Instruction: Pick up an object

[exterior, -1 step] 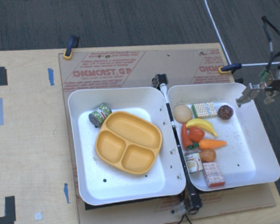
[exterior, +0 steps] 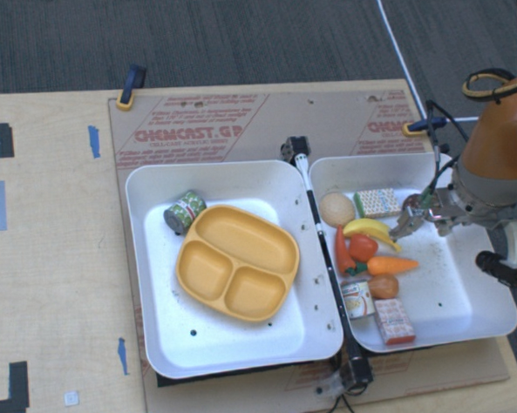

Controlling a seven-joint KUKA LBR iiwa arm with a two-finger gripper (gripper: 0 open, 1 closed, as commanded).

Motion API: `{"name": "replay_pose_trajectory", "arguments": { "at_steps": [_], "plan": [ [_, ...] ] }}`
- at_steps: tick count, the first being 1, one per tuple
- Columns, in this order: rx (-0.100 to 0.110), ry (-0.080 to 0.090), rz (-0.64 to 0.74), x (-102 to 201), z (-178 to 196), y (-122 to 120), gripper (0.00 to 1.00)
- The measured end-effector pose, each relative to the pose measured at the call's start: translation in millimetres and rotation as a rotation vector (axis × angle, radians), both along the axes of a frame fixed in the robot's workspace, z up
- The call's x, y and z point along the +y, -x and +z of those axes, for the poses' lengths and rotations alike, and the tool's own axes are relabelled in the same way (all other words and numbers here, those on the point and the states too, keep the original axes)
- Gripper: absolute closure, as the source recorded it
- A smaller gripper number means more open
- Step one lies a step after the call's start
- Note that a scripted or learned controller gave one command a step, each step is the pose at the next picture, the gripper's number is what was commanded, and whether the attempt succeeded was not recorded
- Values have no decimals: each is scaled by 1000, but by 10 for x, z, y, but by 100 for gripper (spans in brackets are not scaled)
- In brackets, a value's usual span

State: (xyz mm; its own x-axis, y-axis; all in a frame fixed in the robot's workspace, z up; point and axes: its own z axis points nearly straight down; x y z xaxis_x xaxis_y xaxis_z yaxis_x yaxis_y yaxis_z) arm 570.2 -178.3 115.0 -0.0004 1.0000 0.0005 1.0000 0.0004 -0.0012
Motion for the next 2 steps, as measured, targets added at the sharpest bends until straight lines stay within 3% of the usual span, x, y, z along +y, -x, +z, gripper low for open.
{"name": "replay_pose_trajectory", "arguments": {
  "at_steps": [1,2],
  "plan": [
    [-2,0,1,533,-293,268,0],
    [-8,2,-1,525,-182,251,100]
  ]
}}
